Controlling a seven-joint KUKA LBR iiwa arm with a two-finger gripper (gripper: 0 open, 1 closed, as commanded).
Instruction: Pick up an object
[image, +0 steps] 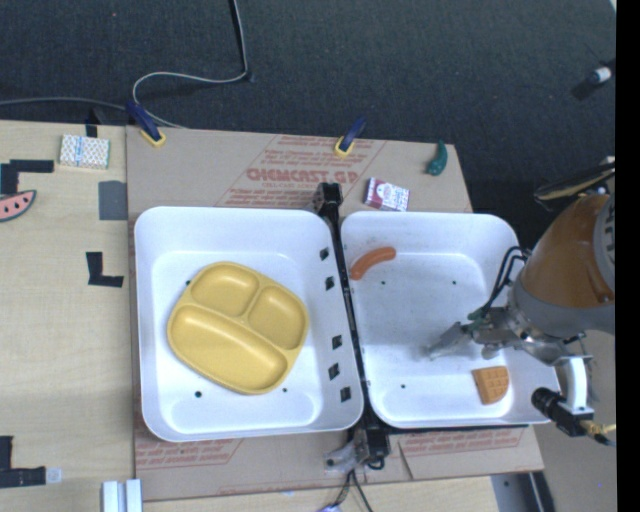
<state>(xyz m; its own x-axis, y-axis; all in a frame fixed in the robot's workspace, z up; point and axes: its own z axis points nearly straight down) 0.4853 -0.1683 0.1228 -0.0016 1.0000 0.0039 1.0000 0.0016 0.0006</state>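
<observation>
While your arm (570, 265) reaches in from the right over the right bin (430, 225), the hand (440, 347) hangs low above that bin's floor, its grey fingers pointing left toward the middle. You can see nothing between them, but whether they stand wide or narrow I cannot tell from this angle. Just beside the hand, toward the bin's near right corner, lies a small tan waffle-like piece (490, 384), apart from the fingers. Well away, near the far left corner of the same bin, lies an orange sausage (372, 261), close to the divider. Your left bin (165, 230) carries a yellow compartment tray (237, 326), lying flat and slightly turned. Both bins sit on brown cardboard (290, 170) on the worktop, with a small red-and-white packet (385, 194) just beyond the right bin's far rim.
</observation>
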